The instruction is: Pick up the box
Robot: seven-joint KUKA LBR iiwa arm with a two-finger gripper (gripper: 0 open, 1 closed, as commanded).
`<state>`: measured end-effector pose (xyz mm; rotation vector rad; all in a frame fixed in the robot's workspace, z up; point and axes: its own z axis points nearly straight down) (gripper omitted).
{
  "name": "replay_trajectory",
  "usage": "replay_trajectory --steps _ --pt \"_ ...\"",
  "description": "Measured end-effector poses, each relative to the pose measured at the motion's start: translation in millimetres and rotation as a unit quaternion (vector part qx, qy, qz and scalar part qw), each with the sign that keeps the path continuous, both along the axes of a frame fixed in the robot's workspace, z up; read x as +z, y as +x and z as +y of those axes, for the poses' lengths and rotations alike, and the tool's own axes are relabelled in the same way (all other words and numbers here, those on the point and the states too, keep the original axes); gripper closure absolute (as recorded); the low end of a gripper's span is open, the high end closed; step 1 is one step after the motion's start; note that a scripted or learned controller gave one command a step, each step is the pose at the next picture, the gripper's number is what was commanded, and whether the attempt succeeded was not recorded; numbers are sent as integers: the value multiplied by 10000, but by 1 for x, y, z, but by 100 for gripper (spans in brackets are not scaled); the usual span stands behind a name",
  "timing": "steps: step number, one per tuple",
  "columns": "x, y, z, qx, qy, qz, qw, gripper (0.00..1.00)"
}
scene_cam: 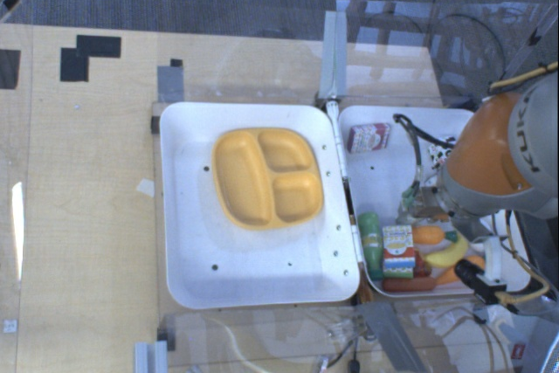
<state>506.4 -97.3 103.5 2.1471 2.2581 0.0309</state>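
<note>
While hanging low inside the right bin (384, 113), half tucked under the orange band (489, 157) of the grey arm (540, 144): pincer (419, 203), dark and blurred against the white floor. Cannot tell whether spread, pressed together or pinching anything.

Just below the pincer and a touch to its left: the box (397, 251), small, white on top with red and yellow-green print, resting on the bin floor near the front wall. Close to the pincer, yet whether touching it cannot be told. Pressed against the box on the side away from the arm: a green bottle (370, 242), lying lengthwise, below and left of the pincer.

Directly beneath the pincer, toward the arm: an orange carrot-like piece (432, 234), and just past that a yellow banana (447, 254), curved, its end next to the box's right edge. Further below, along the front wall: a red item (403, 283), partly hidden by the box, too small to name.

Above and left of the pincer, well apart from it, near the far wall: a red and white can (369, 137), lying on its side. Rising from just above the pincer: a thin black cable (412, 140), looping toward the arm.

Well off to the pincer's left, beyond the wall between the bins: the left bin (188, 214), holding a yellow divided plate (266, 176) with three compartments, set flat near the middle.
</note>
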Motion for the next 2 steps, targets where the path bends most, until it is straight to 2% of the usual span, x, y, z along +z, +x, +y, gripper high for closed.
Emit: replay_trajectory --steps 1,2 --pt "0 0 0 0 1 4 10000 0" --pt "-11 -11 -4 352 -28 17 9994 0"
